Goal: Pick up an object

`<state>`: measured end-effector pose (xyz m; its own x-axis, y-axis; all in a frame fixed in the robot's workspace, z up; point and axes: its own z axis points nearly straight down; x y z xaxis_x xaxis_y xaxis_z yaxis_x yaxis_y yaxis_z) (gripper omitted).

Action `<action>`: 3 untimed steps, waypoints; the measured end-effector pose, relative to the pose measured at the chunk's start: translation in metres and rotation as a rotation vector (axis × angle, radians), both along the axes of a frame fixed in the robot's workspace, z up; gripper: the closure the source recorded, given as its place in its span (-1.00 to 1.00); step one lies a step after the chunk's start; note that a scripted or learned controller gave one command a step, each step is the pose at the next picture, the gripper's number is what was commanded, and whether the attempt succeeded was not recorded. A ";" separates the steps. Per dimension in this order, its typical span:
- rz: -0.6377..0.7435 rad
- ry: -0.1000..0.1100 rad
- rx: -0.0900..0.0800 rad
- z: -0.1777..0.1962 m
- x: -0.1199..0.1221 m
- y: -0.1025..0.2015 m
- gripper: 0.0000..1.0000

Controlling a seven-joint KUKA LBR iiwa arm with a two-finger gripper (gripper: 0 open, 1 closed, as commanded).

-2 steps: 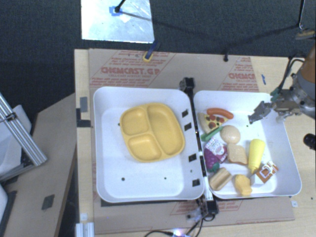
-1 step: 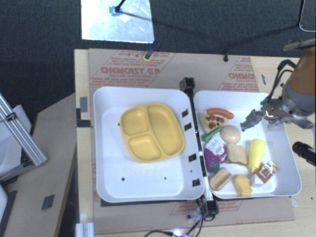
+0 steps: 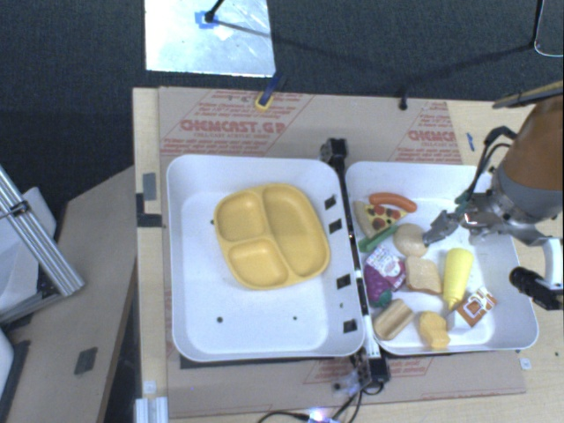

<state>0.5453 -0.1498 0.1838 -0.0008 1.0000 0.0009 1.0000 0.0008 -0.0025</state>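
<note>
My gripper (image 3: 438, 228) hangs over the right bin (image 3: 520, 324), reaching in from the right. Its tip sits just right of a beige round toy (image 3: 410, 239) and above a yellow corn-like piece (image 3: 456, 276); nothing shows held in it. Around them lie a red hot dog (image 3: 390, 203), a pizza slice (image 3: 365, 216), a green pod (image 3: 379, 235), a purple packet (image 3: 383, 273), a bread slice (image 3: 423, 276), a bun (image 3: 393, 319), a yellow lump (image 3: 433, 330) and an orange-and-white box (image 3: 477, 307).
The left bin (image 3: 198, 324) holds a yellow divided plate (image 3: 269, 234). A black hinge strip (image 3: 348, 236) runs between the bins. Both bins rest on a cardboard sheet (image 3: 229, 122) on the bench.
</note>
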 end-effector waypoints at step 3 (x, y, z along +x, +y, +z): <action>-0.001 -0.012 -0.003 -0.082 0.007 0.007 1.00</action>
<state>0.5518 -0.1428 0.1021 -0.0002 1.0000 -0.0019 1.0000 0.0003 0.0095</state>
